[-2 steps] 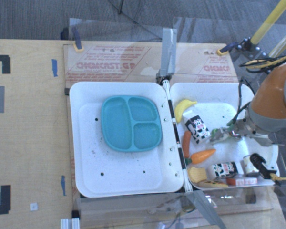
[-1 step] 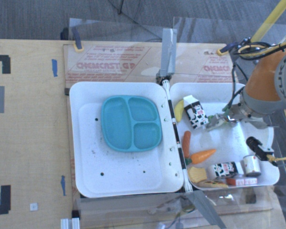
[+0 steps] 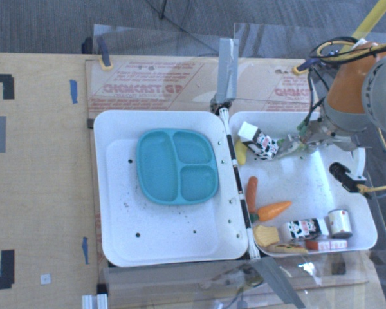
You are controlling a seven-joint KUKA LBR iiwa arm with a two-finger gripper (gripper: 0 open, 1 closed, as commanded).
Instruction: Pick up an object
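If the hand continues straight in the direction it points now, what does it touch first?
Probably the black-and-white carton. The hand points leftward across the right bin, and the carton lies just ahead of it, though its height is unclear.

One fixed overhead camera, slanted down on both white bins (image 3: 109,192), arm (image 3: 357,89) at right.

Black-and-white cow-print carton (image 3: 262,144) tilted near right bin's (image 3: 321,179) far-left corner
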